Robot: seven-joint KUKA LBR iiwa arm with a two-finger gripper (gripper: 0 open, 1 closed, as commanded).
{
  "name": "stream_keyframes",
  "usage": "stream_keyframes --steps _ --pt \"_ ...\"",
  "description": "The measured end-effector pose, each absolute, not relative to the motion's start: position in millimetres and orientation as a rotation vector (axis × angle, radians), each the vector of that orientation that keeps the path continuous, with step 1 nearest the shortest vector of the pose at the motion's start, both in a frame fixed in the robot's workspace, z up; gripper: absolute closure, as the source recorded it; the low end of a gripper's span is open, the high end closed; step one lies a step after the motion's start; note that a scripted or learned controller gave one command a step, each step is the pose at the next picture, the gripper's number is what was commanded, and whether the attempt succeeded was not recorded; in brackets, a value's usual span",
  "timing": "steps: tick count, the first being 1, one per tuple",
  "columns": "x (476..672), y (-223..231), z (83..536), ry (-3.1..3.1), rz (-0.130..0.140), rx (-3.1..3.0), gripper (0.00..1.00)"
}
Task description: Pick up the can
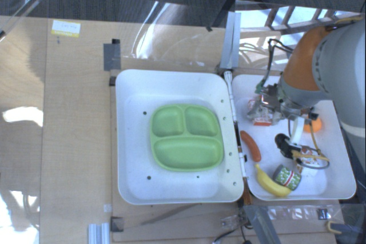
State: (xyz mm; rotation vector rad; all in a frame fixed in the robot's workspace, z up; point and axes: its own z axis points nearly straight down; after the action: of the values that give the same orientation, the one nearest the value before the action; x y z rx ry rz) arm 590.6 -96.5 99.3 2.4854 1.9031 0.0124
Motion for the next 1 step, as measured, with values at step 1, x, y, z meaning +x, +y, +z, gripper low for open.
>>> stream_keyframes --steps 1 --pt "556.9 -36.7 185.6 2.243 0.007 2.193 1.0"
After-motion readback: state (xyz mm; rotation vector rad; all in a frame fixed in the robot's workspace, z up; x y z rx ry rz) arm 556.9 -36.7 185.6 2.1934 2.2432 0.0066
